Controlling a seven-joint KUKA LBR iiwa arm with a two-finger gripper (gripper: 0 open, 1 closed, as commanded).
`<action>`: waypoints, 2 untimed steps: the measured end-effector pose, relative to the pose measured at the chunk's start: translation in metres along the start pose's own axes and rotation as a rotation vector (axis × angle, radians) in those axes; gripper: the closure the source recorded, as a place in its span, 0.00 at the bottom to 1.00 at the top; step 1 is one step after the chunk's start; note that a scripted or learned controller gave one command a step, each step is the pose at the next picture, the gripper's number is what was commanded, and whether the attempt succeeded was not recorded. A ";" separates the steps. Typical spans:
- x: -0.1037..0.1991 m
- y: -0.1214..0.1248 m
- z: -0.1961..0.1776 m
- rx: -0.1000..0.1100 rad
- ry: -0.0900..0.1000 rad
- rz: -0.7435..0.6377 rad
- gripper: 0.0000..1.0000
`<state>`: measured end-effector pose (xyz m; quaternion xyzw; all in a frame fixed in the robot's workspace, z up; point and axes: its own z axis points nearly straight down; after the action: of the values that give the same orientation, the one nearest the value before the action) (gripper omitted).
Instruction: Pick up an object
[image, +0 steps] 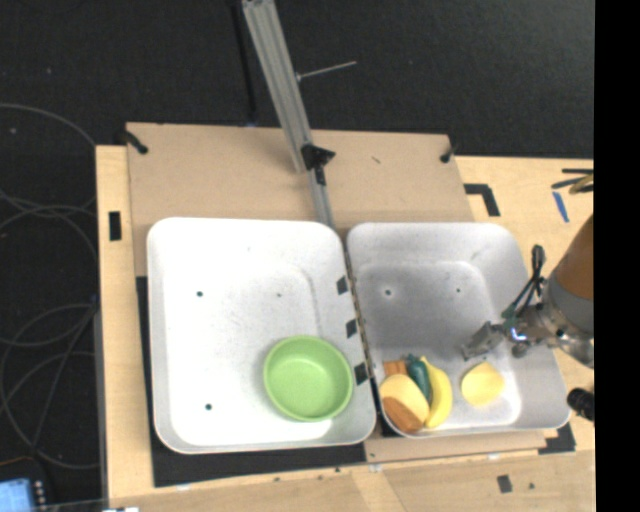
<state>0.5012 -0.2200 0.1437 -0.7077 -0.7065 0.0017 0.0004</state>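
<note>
Surface: tan wooden surface (250, 170) carrying two shallow white bins side by side.
Left bin: shallow white plastic bin (200, 270) holding a round lime-green plastic bowl (308, 377) near its front right corner.
Right bin: shallow white plastic bin (420, 265) with a cluster at the front edge: a small pale-yellow rounded fruit (482, 385), a curved yellow banana (438, 398), and a brown-orange rounded piece (404, 402).
Pincer: (480, 340) low in the right bin, just behind the yellow fruit; cannot tell whether it is apart or together; nothing seen between its tips.
Risk: the round fruit may roll away if nudged off-centre; the crowded cluster and nearby bin wall could block a clean closure.
</note>
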 end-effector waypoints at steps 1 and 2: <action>0.000 0.002 -0.013 -0.008 0.000 0.002 1.00; -0.005 0.000 -0.077 -0.011 -0.002 -0.005 1.00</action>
<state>0.5015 -0.2251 0.2203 -0.7059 -0.7083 -0.0018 -0.0043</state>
